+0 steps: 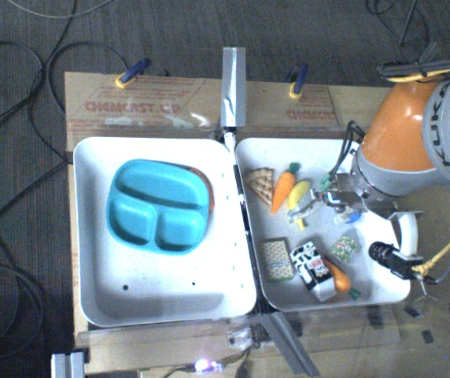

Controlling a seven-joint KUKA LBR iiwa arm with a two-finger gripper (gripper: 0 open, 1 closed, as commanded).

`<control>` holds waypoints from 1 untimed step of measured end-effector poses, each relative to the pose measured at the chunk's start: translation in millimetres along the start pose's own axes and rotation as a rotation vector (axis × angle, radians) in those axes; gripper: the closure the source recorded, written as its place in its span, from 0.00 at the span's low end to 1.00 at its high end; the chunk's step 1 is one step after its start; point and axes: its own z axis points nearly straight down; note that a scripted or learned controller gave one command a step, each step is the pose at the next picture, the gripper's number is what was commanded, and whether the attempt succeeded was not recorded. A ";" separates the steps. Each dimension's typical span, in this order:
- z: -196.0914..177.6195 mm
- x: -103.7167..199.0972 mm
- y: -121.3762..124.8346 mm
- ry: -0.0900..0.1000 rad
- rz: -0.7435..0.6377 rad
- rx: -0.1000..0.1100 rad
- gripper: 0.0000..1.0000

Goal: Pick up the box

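One small box (312, 267), white with black patches and red print, lies tilted in the right bin (382, 294) beside a carrot (338, 277); gripper (313, 203) above it, near the corn (299, 194), spread unreadable, holding nothing visible.

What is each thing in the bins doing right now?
Blue tray: flat in left bin.
Box: lying in right bin, not held.
Carrot: lying beside the corn.
Waffle: flat near bin's back.
Gripper: low over right bin, by the corn.
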 end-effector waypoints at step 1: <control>-82.9 9.2 -33.1 0.000 -0.226 -0.001 0.00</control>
